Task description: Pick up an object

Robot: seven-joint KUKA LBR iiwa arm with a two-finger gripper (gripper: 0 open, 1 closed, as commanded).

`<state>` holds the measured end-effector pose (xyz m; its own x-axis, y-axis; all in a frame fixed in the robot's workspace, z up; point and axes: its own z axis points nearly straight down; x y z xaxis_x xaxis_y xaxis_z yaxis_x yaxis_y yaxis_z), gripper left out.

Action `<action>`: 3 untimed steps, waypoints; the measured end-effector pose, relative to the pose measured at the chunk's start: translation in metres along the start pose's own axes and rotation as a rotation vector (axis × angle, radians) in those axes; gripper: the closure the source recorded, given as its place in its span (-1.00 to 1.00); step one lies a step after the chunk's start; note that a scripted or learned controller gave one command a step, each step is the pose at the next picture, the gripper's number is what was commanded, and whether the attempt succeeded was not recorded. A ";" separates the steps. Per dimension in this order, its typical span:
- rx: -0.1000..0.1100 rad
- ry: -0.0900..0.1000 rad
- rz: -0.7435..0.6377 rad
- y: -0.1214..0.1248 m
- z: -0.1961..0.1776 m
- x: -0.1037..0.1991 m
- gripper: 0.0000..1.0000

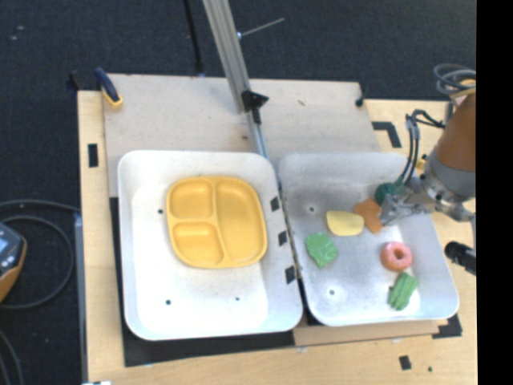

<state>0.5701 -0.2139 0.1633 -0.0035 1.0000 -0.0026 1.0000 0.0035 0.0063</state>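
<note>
Fingers [390, 212] at orange piece [369, 214] (right bin [353, 171]), yellow piece [345, 224] beside

Your bench [184, 111], a pale wooden board, carries two shallow white bins side by side: the left bin [144, 303] and the right bin [353, 315], edges touching.

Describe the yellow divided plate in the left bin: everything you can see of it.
The yellow divided plate is a rounded square of what looks like smooth plastic, split by raised ridges into three compartments: two smaller ones on the view's left and one larger on its right. All three hold nothing. It lies flat, right side up, turned slightly, in the upper middle of the left bin, resting on the bin's white floor. Nothing else touches it.
</note>
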 end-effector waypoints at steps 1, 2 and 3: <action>0.000 0.000 0.000 0.000 -0.044 -0.001 1.00; 0.002 0.000 -0.001 0.001 -0.078 -0.003 1.00; 0.004 0.003 -0.004 0.010 -0.081 0.059 1.00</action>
<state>0.5794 -0.1547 0.2442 -0.0077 1.0000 0.0002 1.0000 0.0077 0.0023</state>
